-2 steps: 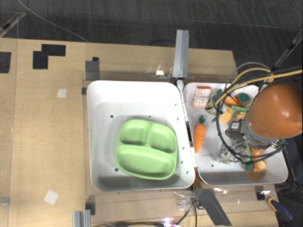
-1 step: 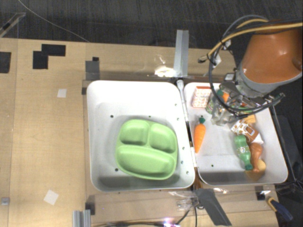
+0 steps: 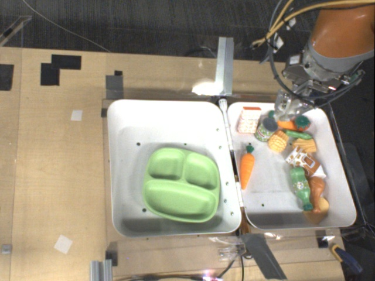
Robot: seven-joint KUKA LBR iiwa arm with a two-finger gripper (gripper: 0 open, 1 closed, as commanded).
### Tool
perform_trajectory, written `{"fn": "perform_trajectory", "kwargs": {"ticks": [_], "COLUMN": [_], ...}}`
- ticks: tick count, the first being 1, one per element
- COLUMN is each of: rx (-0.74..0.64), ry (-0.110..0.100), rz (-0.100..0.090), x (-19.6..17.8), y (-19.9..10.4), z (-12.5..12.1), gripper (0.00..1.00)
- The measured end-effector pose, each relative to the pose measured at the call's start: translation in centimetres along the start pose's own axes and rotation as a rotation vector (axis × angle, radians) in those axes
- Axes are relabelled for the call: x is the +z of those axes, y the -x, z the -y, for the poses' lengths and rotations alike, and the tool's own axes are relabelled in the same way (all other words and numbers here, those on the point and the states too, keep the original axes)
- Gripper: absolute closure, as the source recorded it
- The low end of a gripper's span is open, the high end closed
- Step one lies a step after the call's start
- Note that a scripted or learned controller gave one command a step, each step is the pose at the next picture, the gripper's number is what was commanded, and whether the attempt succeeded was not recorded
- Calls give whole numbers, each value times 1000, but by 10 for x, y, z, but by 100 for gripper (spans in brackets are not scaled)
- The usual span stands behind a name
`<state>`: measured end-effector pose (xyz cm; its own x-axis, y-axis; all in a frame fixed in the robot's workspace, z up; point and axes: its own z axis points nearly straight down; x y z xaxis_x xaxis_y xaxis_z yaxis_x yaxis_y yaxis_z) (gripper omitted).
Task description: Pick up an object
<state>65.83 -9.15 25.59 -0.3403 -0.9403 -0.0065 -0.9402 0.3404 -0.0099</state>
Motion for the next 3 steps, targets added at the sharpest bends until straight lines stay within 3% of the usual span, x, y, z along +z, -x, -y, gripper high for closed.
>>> {"fn": "perform_trajectory", "kwargs": {"ticks": [1,2,3], "rx": [69,269,377], "ry": [-4,-1,-2], "rz": [-1,0,-1], "x": [-56,-79,-79], "y": [-53,-10,-35], "z": [33,18,27], "gripper": [100,100,100]}}
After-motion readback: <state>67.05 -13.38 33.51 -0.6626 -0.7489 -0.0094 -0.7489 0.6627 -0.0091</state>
